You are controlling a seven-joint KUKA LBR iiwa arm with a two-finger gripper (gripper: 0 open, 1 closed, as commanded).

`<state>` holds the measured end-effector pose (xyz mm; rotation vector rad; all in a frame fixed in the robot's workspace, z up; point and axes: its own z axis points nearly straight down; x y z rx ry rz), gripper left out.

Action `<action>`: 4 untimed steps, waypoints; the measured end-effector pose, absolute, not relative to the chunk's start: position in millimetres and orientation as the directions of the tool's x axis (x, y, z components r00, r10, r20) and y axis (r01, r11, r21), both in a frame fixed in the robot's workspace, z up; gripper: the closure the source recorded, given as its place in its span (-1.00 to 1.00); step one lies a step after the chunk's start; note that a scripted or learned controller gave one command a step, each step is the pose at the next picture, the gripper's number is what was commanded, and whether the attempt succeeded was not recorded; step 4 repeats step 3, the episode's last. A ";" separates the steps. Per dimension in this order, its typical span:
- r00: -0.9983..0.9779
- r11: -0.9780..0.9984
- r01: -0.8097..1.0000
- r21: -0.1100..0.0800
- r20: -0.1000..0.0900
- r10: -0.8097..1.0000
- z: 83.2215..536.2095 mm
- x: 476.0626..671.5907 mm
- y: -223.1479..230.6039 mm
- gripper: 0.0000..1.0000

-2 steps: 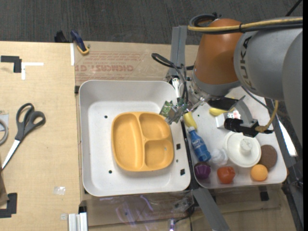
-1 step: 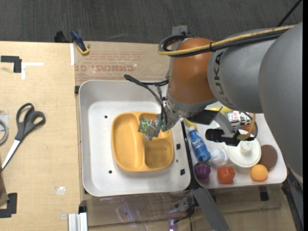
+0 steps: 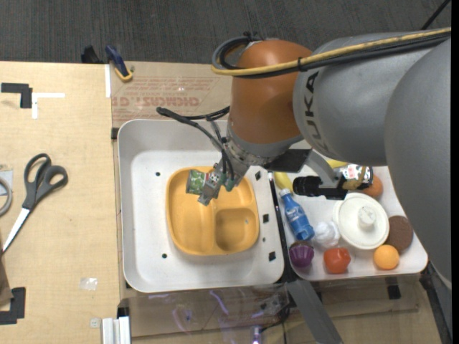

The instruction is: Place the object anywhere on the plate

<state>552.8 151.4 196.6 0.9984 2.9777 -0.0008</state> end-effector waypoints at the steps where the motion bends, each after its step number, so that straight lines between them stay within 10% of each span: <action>1: -0.765 0.765 0.644 0.000 -0.001 0.644 294.8 493.3 194.1 1.00; 2: -0.854 0.854 0.520 0.001 -0.003 0.520 322.7 497.8 118.4 1.00; 3: -0.854 0.854 0.520 0.001 -0.003 0.520 322.7 497.8 118.5 -1.00; 4: -0.854 0.854 0.520 0.001 -0.003 0.520 322.7 497.8 118.5 -1.00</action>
